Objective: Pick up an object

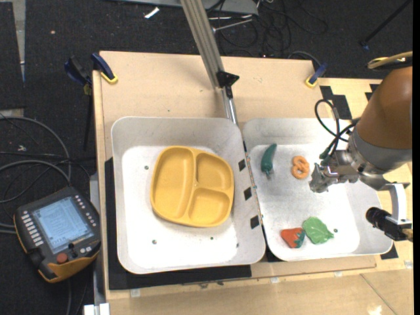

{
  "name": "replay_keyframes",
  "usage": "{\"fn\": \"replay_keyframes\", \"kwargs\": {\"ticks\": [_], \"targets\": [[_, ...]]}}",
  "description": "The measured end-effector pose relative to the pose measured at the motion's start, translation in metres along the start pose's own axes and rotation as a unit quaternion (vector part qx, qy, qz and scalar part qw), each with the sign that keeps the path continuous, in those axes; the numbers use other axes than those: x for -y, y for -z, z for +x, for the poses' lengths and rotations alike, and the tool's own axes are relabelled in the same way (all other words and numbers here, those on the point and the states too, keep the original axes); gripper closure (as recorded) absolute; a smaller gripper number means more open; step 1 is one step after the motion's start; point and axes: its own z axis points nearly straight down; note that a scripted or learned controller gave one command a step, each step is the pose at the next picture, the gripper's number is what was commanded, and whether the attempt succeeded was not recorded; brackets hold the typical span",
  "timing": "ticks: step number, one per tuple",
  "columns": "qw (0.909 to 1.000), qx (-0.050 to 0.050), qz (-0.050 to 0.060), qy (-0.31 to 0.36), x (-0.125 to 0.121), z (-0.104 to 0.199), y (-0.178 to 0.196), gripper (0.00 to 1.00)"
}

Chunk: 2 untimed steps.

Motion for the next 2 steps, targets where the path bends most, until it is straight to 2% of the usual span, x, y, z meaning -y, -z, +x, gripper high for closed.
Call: {"fn": "replay_keyframes", "kwargs": {"ticks": [1, 2], "targets": [[1.0, 0.0, 0.001, 0.0, -0.001, 0.0, 0.028, 1.0], [1.0, -0.001, 0.003, 0.002, -0.023, 0.045, 0.018, 1.0]]}}
